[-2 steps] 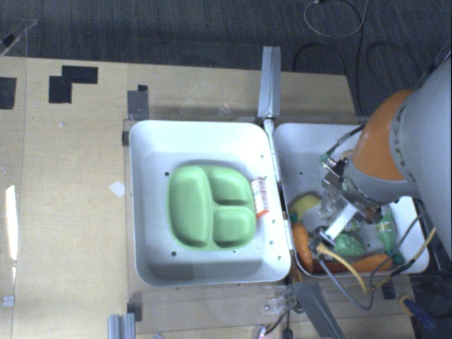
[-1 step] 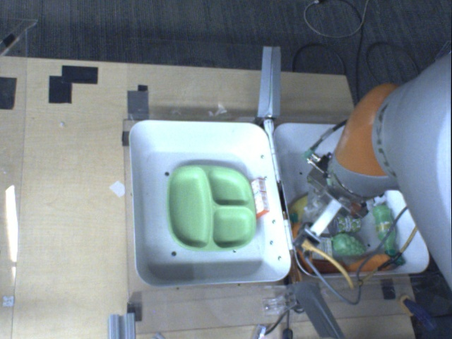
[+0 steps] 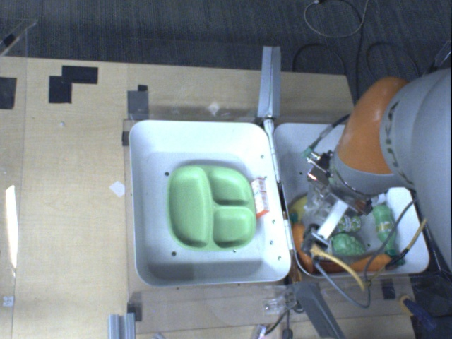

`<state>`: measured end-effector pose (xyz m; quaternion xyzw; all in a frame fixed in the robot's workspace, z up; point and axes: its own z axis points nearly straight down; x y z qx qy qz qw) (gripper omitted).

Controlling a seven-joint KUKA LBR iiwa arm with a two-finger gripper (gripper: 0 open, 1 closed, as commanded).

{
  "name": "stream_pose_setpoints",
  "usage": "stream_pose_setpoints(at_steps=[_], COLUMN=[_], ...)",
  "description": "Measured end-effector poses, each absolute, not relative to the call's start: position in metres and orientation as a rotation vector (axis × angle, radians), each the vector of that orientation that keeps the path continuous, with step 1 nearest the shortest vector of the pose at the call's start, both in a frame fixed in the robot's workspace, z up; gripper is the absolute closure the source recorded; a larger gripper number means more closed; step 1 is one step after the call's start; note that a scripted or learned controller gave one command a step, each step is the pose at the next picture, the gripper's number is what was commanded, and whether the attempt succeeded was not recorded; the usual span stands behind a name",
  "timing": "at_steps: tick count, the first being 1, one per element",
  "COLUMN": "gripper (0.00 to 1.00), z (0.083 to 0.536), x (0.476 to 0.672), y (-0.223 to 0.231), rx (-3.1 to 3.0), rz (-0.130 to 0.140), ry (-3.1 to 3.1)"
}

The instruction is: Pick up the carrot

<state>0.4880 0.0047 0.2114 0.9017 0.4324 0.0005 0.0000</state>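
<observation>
Gripper low in the right bin, over the clutter.
Carrot lies along that bin's near edge, just below and right of the gripper; whether the gripper is apart or together cannot be told.

Matt green plastic tray in smooth white bin.

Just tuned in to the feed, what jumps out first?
The big grey arm with its orange band fills the right side, reaching down into the right bin. In the left bin lies a green divided tray. Orange carrot pieces and green items crowd beneath the arm.
</observation>
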Motion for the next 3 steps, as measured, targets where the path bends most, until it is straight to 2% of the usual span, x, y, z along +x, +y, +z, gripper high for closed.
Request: stream_pose_setpoints(at_steps=[1,2,3], gripper=[1.00,1.00,1.00], z=[0.204,0.247,0.350], x=[0.487,0.488,0.488], y=[0.036,0.061,0.124], rx=[2.741,2.353,2.738], rz=[0.000,0.004,0.003], ry=[1.537,2.080,1.540])
